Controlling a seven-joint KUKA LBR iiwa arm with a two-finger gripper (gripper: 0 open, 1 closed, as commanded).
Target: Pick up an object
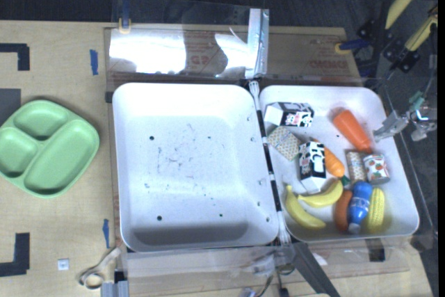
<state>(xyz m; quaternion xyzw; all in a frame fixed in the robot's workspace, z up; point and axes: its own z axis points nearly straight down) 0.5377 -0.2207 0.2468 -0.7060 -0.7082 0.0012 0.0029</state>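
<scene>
Camera view's right edge crops what seems the claw [416,118].

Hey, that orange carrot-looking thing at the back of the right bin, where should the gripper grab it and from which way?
Probably across the middle of the orange carrot, coming straight down from above. It lies flat and slanted, with bare bin floor along both long sides, so fingers set across its narrow width should fit.

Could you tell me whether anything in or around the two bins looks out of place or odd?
Nothing looks spilled or damaged. The toys are heaped in the right bin, a blue bottle lying across the corn, and a green divided plate sits off on the bench, left of the bins.
</scene>
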